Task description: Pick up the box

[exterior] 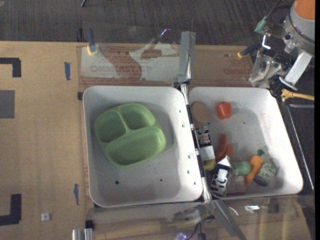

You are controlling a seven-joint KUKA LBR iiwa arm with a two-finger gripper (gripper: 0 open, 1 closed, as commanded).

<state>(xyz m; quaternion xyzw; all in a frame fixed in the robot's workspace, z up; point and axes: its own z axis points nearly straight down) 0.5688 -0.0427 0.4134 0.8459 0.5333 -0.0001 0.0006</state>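
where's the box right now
In the camera view the box stands in the right bin, at its front-left corner beside the divider, just left of the carrot and can.

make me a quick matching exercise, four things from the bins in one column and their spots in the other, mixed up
Things:
1. green divided plate
2. orange cup
3. black-and-white box
4. gripper

Places:
A. near front-left corner of right bin
B. middle of left bin
C. above right bin's far right corner
D. far part of right bin

Pairs: 1-B, 2-D, 3-A, 4-C
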